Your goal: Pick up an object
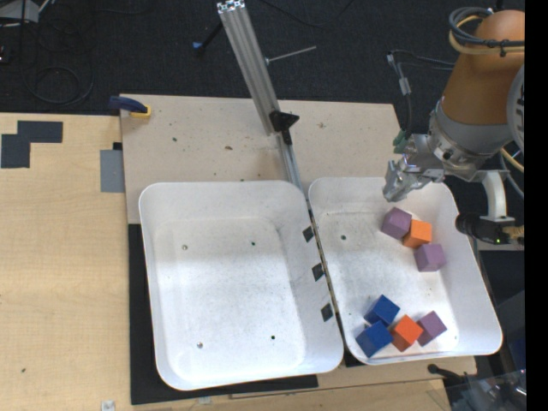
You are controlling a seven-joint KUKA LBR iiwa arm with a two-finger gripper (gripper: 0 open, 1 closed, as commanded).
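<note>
Gripper (401, 183) is seen over far edge of right bin (479, 315); finger state can't be told. Purple block (396, 223) lies just below, touching orange block (419, 232). Risk: neighbour gets nudged, grasp is missed.

Two bins are sitting side by side on the bench (214, 135), the left bin (163, 229) and the right bin (479, 315) touching along their inner rims. Three blocks (413, 234) are lying clustered toward the right bin's far edge, touching one another. Four more blocks (398, 325) are huddling near its front edge. The tool (401, 182) is hanging over the right bin's far rim, just behind the far cluster.
</note>
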